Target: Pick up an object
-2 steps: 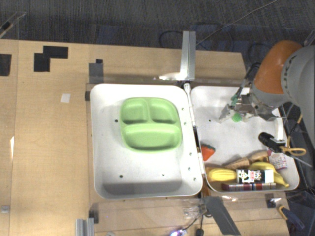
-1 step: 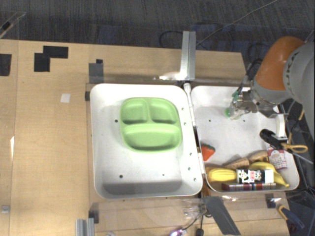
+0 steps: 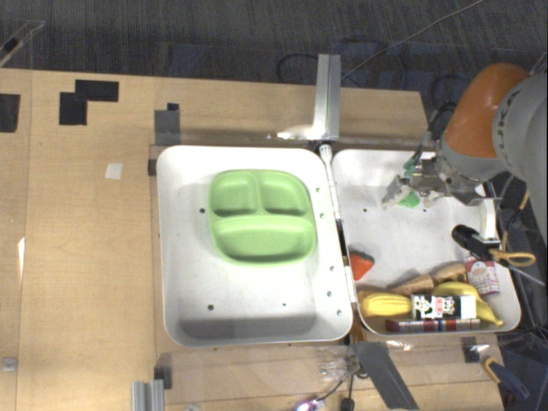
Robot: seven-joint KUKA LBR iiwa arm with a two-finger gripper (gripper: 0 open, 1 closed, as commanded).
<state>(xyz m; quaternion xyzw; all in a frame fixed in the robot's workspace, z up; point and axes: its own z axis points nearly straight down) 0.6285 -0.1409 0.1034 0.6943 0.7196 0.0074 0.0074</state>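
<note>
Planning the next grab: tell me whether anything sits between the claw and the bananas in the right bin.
Nothing visible blocks the way. The claw hovers over the upper part of the right white bin, and bare bin floor lies between it and the yellow bananas at the lower edge. The small orange-red toy sits to the left of that line.

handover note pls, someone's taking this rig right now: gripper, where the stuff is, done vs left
Gripper: over the upper part of the right bin, with something small and green at its tip; whether that is gripped is unclear.
Right bin: objects piled along the near edge, including two bananas, a cow-print box, a red-orange piece, a small bottle, scissors.
Left bin: green divided plate.
Done: no confirmed pick.
Left: grasp and lift one object.
</note>
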